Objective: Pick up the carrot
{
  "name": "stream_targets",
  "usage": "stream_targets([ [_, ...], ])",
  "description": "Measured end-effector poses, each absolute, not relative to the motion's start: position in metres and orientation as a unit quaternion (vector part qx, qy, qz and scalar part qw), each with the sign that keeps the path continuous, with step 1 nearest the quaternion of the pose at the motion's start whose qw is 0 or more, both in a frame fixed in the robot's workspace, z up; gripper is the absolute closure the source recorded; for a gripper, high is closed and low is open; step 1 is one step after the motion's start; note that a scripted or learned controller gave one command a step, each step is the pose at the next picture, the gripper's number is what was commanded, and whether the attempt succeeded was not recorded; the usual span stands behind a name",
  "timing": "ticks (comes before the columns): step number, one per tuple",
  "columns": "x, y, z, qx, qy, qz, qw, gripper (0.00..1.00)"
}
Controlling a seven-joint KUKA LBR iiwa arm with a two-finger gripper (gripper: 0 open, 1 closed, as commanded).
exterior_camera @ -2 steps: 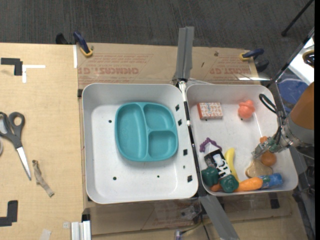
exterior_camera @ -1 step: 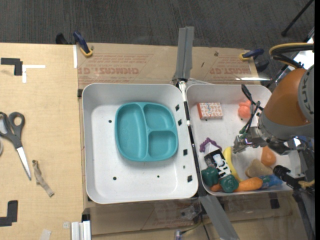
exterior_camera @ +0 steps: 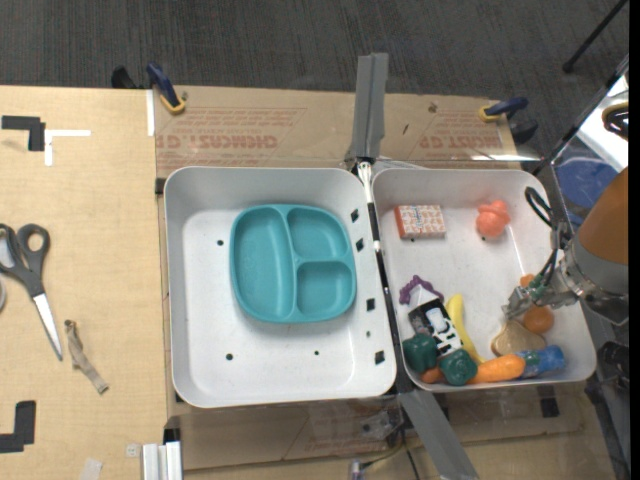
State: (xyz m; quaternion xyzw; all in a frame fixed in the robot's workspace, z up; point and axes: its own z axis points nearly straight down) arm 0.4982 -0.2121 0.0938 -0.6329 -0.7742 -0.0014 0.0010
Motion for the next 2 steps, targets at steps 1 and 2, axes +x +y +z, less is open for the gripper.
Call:
stream_targets([
  [1,0.582,-0.222,0.093,-0.726,-0.688,0.0004,-0.001,1.0],
  [2,0.552,-0.206,0.189,-0.669,-0.743,0.001,-0.001,1.0],
])
